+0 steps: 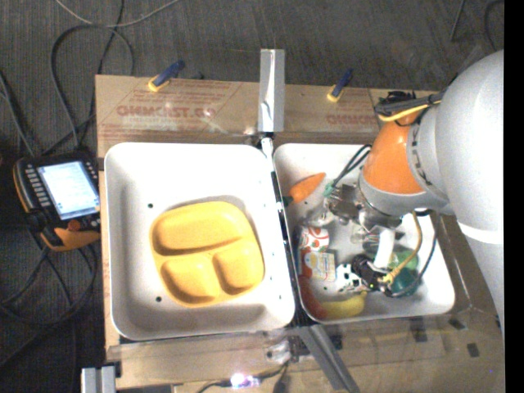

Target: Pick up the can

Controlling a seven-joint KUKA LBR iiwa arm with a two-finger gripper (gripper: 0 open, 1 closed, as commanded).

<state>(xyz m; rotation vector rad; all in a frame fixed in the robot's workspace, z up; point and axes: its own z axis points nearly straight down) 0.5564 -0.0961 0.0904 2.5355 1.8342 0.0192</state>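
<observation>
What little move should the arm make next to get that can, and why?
Probably nudge the gripper toward the view's lower left, centring it over the red-and-white printed can, which lies just beside it in the right white bin.

I saw the shallow white plastic left bin (pixel 123 244) as smooth, glossy; the yellow divided plastic tray (pixel 209 252) looked smooth too; the brown cardboard sheet (pixel 180 109) looked dull, papery; the red-and-white printed can (pixel 316 250) shone faintly.

Dark grey carpet (pixel 205 15) w/ loose cables (pixel 90 24); cardboard sheet (pixel 180 109) held by clamps (pixel 164 76); pendant (pixel 61 191) at left.
</observation>
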